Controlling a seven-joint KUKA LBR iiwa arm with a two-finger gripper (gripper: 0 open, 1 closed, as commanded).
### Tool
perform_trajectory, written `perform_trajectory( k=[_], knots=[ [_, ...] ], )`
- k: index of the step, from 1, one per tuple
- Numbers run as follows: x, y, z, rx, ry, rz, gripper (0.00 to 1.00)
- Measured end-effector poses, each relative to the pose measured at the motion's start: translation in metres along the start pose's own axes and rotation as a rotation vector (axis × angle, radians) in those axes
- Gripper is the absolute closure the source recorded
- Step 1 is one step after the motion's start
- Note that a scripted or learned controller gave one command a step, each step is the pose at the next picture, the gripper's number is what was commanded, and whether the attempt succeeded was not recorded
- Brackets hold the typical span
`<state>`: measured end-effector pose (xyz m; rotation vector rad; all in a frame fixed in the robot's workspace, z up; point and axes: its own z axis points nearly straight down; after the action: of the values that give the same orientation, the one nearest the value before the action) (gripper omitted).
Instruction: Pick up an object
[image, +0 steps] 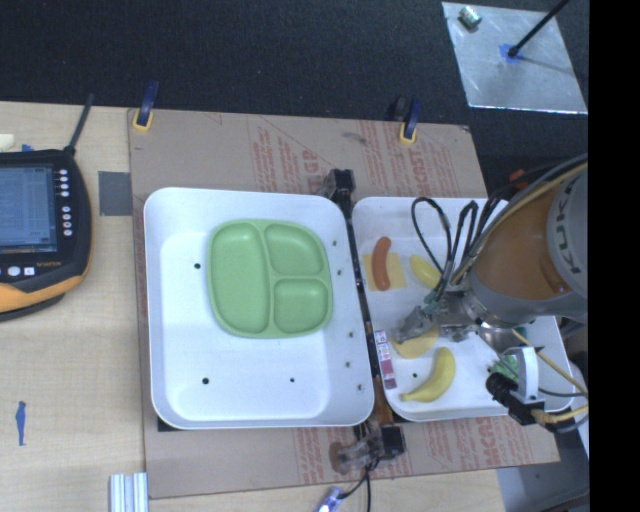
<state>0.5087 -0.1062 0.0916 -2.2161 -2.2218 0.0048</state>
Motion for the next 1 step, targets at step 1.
perform_trajectory(
  k=[1],
  knots=[
    [0.0127, -0.002, 0.0003, 0.002, 0.001, -0.003, 0.0]
  ],
)
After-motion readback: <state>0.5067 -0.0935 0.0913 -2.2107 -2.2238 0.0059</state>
